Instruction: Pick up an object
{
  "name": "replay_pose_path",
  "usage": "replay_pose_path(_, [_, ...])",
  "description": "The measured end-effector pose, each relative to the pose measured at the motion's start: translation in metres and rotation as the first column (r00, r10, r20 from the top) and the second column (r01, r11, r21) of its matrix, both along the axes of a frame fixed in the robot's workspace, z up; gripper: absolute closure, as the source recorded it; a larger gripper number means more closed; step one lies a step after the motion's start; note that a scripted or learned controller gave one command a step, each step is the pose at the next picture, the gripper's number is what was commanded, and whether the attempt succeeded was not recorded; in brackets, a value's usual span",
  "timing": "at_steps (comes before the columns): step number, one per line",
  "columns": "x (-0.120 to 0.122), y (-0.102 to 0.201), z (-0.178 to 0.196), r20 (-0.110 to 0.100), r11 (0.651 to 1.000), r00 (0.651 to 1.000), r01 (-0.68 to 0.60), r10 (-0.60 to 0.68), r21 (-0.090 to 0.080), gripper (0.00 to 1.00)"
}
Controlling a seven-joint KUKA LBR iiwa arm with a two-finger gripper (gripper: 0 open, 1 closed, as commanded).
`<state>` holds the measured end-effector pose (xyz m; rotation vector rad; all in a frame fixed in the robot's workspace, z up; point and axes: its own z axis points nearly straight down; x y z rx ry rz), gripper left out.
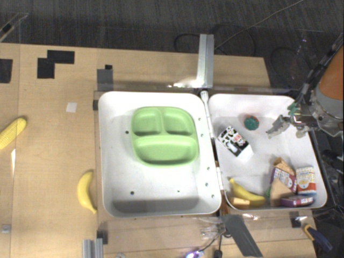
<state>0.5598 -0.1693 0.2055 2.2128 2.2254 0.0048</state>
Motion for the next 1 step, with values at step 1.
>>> replay_pose_path(1, [0.058, 0.0385, -0.1062, -0.001, 0.997, 0.997, -0.08, 0.08, 0.0, 0.0])
